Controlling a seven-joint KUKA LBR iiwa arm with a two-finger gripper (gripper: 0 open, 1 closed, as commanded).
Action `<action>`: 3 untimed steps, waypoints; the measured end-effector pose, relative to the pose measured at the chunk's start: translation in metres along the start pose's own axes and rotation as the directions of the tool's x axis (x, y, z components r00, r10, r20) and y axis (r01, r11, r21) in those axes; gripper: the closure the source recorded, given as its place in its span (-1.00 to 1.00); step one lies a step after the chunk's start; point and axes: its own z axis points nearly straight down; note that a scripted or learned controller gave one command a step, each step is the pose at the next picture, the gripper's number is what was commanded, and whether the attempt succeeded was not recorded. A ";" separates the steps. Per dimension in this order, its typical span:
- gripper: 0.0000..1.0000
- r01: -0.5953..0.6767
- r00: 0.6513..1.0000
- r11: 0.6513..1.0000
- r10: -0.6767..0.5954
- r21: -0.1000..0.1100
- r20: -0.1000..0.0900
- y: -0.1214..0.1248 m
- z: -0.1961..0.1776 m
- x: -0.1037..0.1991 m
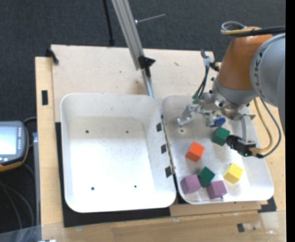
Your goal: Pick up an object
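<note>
Blocks, loose in the right bin (261, 185), all clustered around the orange block (195, 151) taken here as the landmark. Above and to the right of that block, the grey arm (268, 64) with its orange band, reaching in from the right edge and bent down over the far half of the bin, wrist pointing down and leftward. Well to the left of the orange block, the left bin (112, 150), touching the right bin along their shared edge. Just above and slightly left of the orange block, the gripper (187, 116), low over bare bin floor, apart from every block; open or closed cannot be told at this angle, and nothing seen gripped. Up and to the right of the orange block, a green block (220, 136). Below and right, a darker green block (206, 176), and further right a yellow block (233, 173). Directly below, a purple block (190, 183), with a second purple block (217, 189) lower right.
</note>
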 end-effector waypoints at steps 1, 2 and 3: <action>-1.00 -0.004 1.000 1.000 0.004 0.004 0.001 -0.045 0.020 -0.003; -1.00 0.001 1.000 1.000 -0.001 -0.023 0.006 -0.049 0.069 -0.002; -1.00 -0.007 1.000 1.000 0.007 -0.004 0.003 -0.018 0.077 -0.029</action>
